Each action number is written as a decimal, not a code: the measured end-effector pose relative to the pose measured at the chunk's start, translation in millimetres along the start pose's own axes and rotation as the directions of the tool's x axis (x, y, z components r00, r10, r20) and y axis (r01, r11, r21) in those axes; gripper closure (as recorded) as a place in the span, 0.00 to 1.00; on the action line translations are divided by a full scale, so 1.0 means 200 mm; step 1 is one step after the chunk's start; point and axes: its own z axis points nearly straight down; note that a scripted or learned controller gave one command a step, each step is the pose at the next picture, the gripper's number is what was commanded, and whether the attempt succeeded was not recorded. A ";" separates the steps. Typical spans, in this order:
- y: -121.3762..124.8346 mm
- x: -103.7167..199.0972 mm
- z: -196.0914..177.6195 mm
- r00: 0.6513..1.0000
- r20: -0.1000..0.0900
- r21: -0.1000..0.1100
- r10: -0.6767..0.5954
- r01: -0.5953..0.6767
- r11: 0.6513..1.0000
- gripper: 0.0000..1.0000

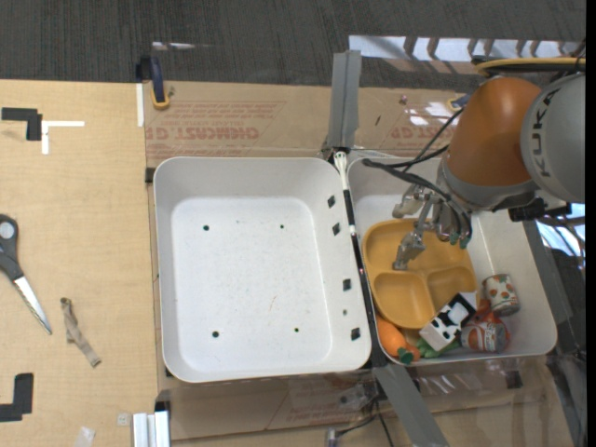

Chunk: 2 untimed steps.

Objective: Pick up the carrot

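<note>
The carrot (391, 337) lies at the near left corner of the right bin (533, 277), orange with a green top, wedged against the edge of a yellow divided plate (410, 296). My gripper (435, 242) hangs over the far part of that plate, well up and to the right of the carrot. It is open, with nothing between its fingers (409, 247). The orange-banded wrist (489, 142) rises behind it.
Crowded beside the carrot are a black-and-white box (450, 319), a red-labelled can (484, 334) and another small can (500, 293). The left bin (168, 250) adjoins across a shared rim. Scissors (19, 282) lie on the bench far left.
</note>
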 end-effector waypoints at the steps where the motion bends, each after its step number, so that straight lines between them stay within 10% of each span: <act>1: 0.00 -0.06 0.02 0.997 -0.018 -0.003 -0.081 0.081 0.997 0.00; 2: -0.03 0.01 0.01 0.994 -0.003 -0.002 -0.111 0.111 0.994 0.00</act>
